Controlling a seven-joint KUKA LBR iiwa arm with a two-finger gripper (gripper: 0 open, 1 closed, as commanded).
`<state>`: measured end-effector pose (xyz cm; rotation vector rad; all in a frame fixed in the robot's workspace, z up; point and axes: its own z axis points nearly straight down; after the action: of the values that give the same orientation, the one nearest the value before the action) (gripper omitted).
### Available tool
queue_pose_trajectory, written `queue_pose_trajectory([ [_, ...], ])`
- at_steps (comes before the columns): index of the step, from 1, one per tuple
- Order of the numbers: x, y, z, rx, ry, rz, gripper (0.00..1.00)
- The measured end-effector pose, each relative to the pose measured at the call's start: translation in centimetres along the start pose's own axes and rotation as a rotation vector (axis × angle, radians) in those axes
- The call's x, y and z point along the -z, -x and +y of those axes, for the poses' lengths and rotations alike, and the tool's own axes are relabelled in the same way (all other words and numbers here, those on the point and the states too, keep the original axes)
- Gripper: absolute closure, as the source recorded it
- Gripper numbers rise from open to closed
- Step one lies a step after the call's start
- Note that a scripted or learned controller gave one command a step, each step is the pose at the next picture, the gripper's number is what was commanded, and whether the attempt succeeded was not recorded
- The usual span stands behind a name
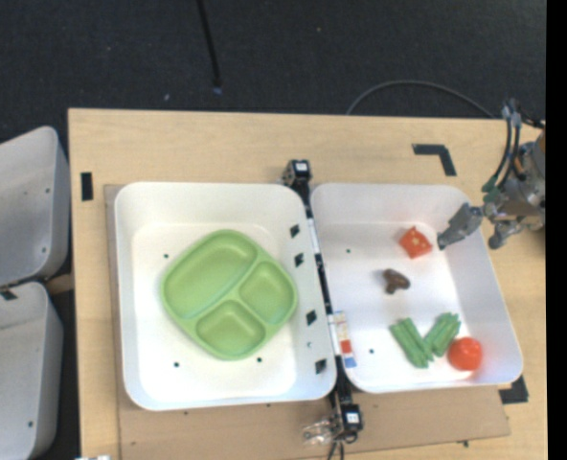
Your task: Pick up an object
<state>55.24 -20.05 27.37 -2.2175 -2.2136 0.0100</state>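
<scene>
The step in hand looks like the approach: nothing is gripped yet, and the hand (pixel 494 226) hovers at the 3 o'clock edge of the right bin (pixel 360 209), over its rim and not over any object. One grey finger (pixel 461 225) slants down and inward toward the bin, and a second one sits well apart from it on the outer side, so the hand reads as wide open with nothing between the fingers.

The candidates all lie in the right bin. A red block (pixel 416 242) sits nearest the hand, toward 9 o'clock from it. A small brown lump (pixel 396 280) lies near the bin's middle. Green bean pods (pixel 423 337) spread out toward 6 o'clock, and a red-orange tomato (pixel 465 353) rests just beside them at the 5 o'clock corner. The left bin (pixel 140 372) carries a green divided plate (pixel 228 293).

The red block seems the easiest choice, being closest and standing clear of its neighbours. The next move calls for carrying the hand inward off the rim, centring the open fingers over the block, lowering them on either side of it, then closing. The bin wall beside the hand leaves little room for a steep entry.
</scene>
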Motion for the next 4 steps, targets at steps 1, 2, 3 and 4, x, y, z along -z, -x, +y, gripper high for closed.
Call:
queue_pose_trajectory([
  [1,0.7,-0.1,0.2,0.002,0.012,-0.002,0.0],
  [2,-4.0,-0.6,-0.3,0.001,0.008,-0.002,0.0],
  [3,-8.2,-0.2,-0.7,-0.001,0.008,-0.003,0.0],
  [4,-12.6,-0.4,-1.0,-0.003,0.008,-0.002,0.0],
])
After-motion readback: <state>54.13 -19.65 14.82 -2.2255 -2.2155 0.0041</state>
